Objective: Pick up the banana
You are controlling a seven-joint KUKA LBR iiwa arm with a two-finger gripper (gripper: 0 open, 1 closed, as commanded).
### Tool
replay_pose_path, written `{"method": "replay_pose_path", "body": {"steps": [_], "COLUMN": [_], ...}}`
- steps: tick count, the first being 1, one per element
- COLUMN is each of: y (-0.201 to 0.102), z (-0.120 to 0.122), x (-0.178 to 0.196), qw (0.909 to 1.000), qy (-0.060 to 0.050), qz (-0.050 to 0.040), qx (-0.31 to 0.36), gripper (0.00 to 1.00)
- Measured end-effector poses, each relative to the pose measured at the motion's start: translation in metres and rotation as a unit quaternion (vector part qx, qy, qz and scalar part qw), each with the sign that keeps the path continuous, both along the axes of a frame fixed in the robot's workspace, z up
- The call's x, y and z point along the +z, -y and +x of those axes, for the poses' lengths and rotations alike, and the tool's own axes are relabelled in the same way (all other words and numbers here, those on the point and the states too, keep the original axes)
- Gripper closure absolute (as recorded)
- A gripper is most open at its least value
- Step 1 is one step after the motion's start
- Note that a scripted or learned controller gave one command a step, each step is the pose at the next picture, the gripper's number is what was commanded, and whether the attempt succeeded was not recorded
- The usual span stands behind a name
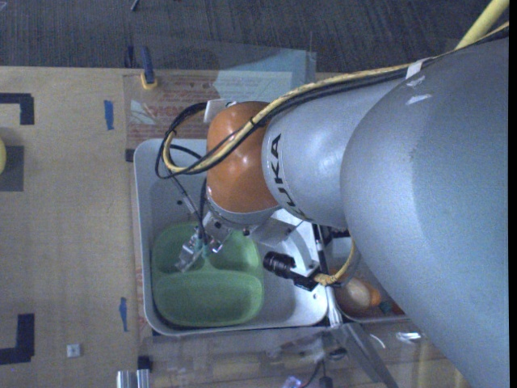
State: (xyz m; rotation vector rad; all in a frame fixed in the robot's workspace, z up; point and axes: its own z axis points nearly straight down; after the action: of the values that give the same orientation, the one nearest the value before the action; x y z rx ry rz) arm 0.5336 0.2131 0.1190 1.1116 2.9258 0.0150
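The hand (192, 253) hangs low over a green cushion (208, 285) in the left white bin (144, 217); I cannot tell its state. The big grey arm (388, 176) covers the right bin, and I cannot find the banana.

Light wooden bench (73, 241) carries white bin (144, 217) near centre, second bin (380, 318) touching its right side, mostly hidden under arm. Blue tape strips (108, 114) stuck on bench left of first bin. Black angle marks (20, 107) near bench's left edge. Clear plastic sheet (242, 79) lies above bin.
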Motion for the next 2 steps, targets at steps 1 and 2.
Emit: {"method": "replay_pose_path", "body": {"steps": [1, 2], "y": [0.0, -0.006], "z": [0.001, 0.031], "x": [0.01, 0.066], "qw": [1.0, 0.9987], "qy": [0.002, -0.006], "qz": [0.001, -0.0016], "qx": [-0.001, -0.051], "gripper": [1.0, 1.0]}}
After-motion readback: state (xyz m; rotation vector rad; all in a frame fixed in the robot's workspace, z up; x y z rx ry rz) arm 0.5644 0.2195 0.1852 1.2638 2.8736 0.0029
